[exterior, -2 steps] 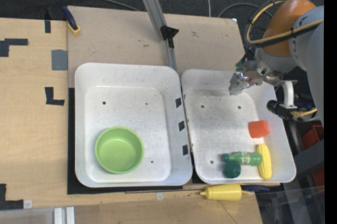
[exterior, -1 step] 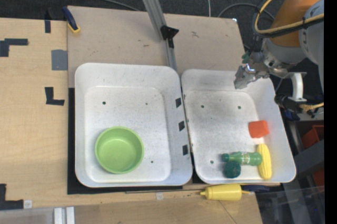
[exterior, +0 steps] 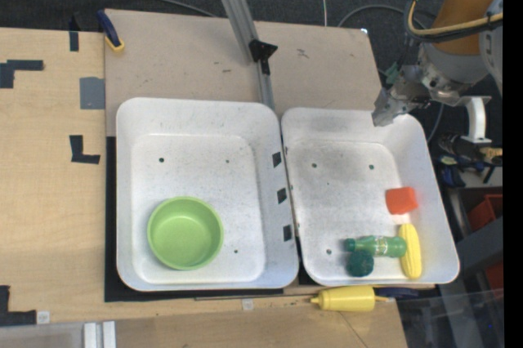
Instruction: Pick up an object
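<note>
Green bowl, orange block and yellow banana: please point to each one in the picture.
green bowl (exterior: 185, 233), camera view, on the inner floor of it.
orange block (exterior: 400, 200), camera view, on its top face.
yellow banana (exterior: 410, 250), camera view, mid-length.

Orange block (exterior: 400, 200), yellow banana (exterior: 411, 249), green bottle (exterior: 374, 246)

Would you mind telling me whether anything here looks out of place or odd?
One thing: a yellow plastic bottle lies on its side on the bench, outside the right white bin, just past its near rim. The orange block and green bottle lie inside that bin.
</note>
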You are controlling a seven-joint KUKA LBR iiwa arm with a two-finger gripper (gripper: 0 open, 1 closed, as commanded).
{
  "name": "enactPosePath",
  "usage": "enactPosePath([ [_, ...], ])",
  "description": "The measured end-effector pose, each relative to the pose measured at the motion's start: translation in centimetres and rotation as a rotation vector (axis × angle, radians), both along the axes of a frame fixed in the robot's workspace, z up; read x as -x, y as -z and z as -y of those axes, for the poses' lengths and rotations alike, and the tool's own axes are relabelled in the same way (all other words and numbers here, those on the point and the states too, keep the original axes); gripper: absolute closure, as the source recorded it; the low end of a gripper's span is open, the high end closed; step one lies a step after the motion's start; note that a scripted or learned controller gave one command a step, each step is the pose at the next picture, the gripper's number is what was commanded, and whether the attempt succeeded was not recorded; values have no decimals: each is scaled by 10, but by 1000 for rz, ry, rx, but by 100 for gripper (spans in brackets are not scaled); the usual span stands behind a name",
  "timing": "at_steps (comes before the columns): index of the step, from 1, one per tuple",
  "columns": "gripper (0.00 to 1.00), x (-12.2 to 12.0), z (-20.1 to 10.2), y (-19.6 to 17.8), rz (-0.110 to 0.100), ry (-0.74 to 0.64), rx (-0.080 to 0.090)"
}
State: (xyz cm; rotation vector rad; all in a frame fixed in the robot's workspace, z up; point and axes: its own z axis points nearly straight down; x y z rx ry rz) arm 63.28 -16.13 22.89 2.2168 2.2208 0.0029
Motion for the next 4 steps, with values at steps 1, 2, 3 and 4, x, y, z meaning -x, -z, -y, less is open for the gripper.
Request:
enactPosePath([
  [1, 100, -2, -48, -7, -4, -4, -3],
  [2, 100, -5, -109, -13, -4, -6, -4],
  [3, 100, -2, -157, -12, -6, -5, -3],
  [4, 100, -5, -212, -18, -5, -6, -3],
])
